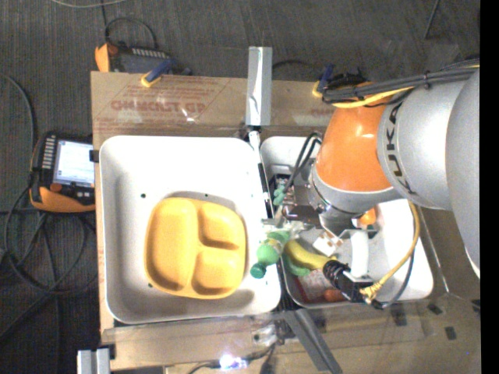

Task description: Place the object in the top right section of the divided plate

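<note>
A banana (306, 255) lies in the right bin (425, 283), close against the wall it shares with the left bin (117, 209). Just beside the banana, toward that wall, sits a small green toy (267, 254) with a round green knob at its lower end; which of these the task means by "the object" is not settled by the view, though the banana looks the likelier one, since it lies right under the wrist. Something red (331, 293) shows below the banana, too hidden to name.

The gripper (292, 223) hangs low over this cluster, at the left edge of the right bin, with the grey and orange arm (366, 150) covering much of the bin behind it. Whether it is spread or pressed together cannot be told, because the wrist and cables mask it. Its place above the toys fits a pick, not a drop.

The yellow divided plate (196, 246) rests in the middle of the left bin, all its sections bare. Its top right section (220, 226) faces the shared wall, so the carry across looks short.
</note>
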